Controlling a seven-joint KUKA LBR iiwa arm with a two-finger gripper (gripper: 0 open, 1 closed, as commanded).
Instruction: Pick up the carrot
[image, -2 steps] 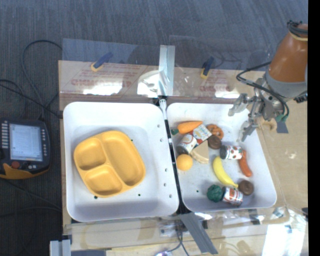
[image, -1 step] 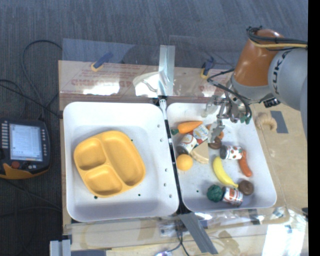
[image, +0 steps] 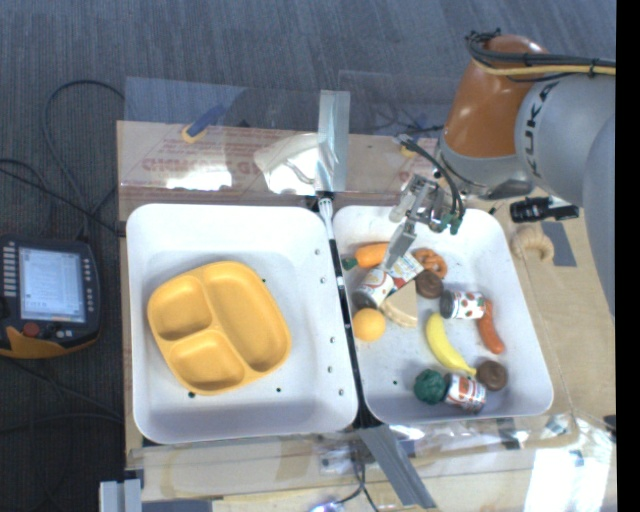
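The carrot (image: 371, 255) is a short orange piece with a green stem end pointing left. It lies in the right bin (image: 520, 300), near that bin's upper left corner and close to the divider. My gripper (image: 398, 250) hangs over the right bin just to the right of the carrot, slanting down and to the left from the wrist. Its tip is right next to the carrot's right end, above a small can (image: 381, 286). Nothing visibly sits in the gripper.
The right bin also holds an orange ball (image: 369, 325), a banana (image: 441, 345), a red sausage (image: 490, 331), a green broccoli (image: 432, 387), other cans and several small brown items. A yellow divided plate (image: 218, 325) lies in the left bin (image: 150, 400).
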